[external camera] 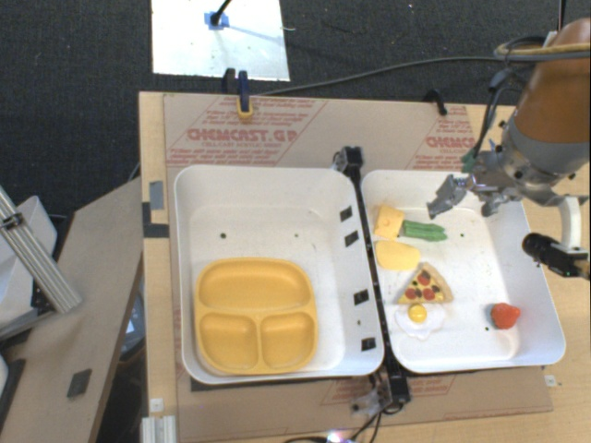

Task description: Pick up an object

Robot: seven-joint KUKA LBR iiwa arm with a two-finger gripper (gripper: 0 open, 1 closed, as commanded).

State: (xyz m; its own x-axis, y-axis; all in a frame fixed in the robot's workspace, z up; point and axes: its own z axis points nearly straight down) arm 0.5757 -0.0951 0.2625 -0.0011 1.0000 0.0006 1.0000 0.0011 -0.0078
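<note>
The arm enters from three o'clock, and its tool (469, 195) is seen above the upper part of the right bin (540, 289), near that bin's twelve o'clock rim. Two dark fingers are seen, one reaching toward nine o'clock just beside the green bean pod (423, 232); how far they are parted cannot be told, and nothing is seen held between them.

No object is lifted yet, so the step in hand is judged to be the approach. The green bean pod lies nearest the tool, at about seven o'clock from it, with one end touching or just beside the yellow cheese wedge (389, 221). For a clean grasp, the fingers would best be set across the pod's short axis and lowered straight down, so that the wedge is not caught or pushed. The strawberry (504, 316), well apart from the rest at five o'clock in the bin, is judged an easier target, since nothing crowds it.

Six loose objects are counted in the right bin: one cheese wedge, one bean pod, one pale yellow piece (397, 254), one pizza slice (426, 287), one fried egg (418, 317) and one strawberry. The left bin (231, 197) holds one yellow divided tray (257, 315) with three compartments. Two bins are counted on the worktop (305, 123).
</note>
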